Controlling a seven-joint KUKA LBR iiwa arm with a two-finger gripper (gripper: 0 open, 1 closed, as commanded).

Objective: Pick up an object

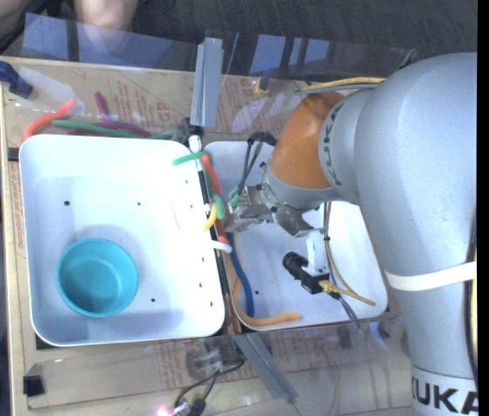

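Gripper (pixel 243 208) low at right bin's (pixel 361 310) left edge, fingers too hidden to tell. Blue bowl (pixel 97 276) sitting near, in left bin (pixel 45 172). Orange strip (pixel 270 319) lying near, in right bin.

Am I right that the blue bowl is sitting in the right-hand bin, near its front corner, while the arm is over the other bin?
Not quite: the camera view shows the blue bowl in the left bin, near its front-left corner. The arm reaches over the right bin.
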